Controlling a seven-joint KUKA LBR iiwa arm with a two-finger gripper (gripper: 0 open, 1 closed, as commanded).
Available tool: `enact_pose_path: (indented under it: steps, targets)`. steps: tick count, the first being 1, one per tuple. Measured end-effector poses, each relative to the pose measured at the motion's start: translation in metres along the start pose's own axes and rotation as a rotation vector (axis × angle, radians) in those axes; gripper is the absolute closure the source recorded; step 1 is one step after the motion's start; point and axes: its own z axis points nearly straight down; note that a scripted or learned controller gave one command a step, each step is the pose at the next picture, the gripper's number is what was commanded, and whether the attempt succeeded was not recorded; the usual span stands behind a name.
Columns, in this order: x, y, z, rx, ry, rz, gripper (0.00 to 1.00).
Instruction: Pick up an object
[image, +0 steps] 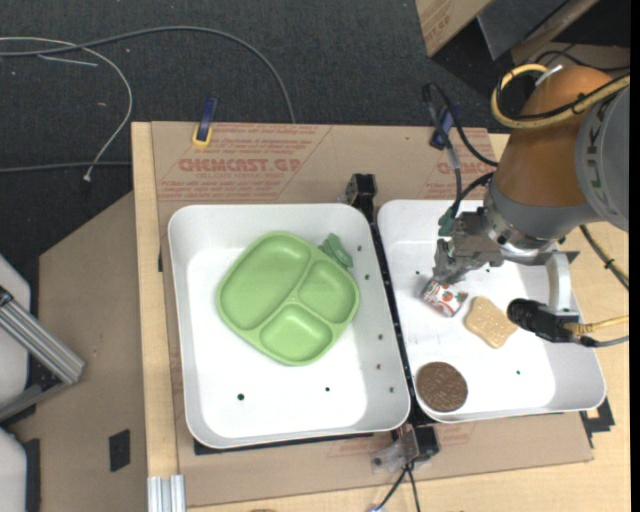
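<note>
The right bin (560, 385) holds three small things. A small red and white can-like object (442, 298) lies near the bin's left side. A tan cracker-like piece (487, 322) sits just to its right. A round brown disc (441, 386) rests at the front left corner. My gripper (449, 268) points down directly above the red and white object, very close to its top or touching it. The orange and grey wrist hides the back of the bin.
The left bin (200, 260) carries a green divided plate (288, 298) with a small dark green item (337, 251) at its upper right edge. A black part with a yellow cable (540, 320) hangs off the arm over the right bin. Cardboard surrounds both bins.
</note>
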Motion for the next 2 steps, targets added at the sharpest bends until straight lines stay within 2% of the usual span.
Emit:
enact_pose_path:
  steps: [1,2]
  targets:
    - [0.049,0.021,-0.008,-0.006,-0.002,0.001,1.0]
    - [0.099,0.027,-0.014,-0.005,-0.001,0.0,1.0]
